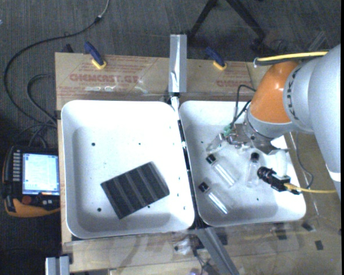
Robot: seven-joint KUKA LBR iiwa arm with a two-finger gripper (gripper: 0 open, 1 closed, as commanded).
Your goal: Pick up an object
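KUKA arm (pixel 292 96) reaches in from the right over the right bin (pixel 286 213), its gripper (pixel 217 171) spread wide, clear fingers low above the floor w/ nothing between them. The one object to pick, a dark ribbed rectangular block (pixel 135 189), lies flat and askew in the left bin (pixel 74 125), well apart from the gripper (the other side of the divider). Risk, as judged: a close here grabs air, since the fingers sit over bare floor; the block's broad, flat top could also defeat a narrow pinch unless taken across its short side or an edge. Count: 2 white bins, 1 block, 1 arm, 1 gripper; outside the bench, 1 handheld pendant (pixel 33 179) at left.
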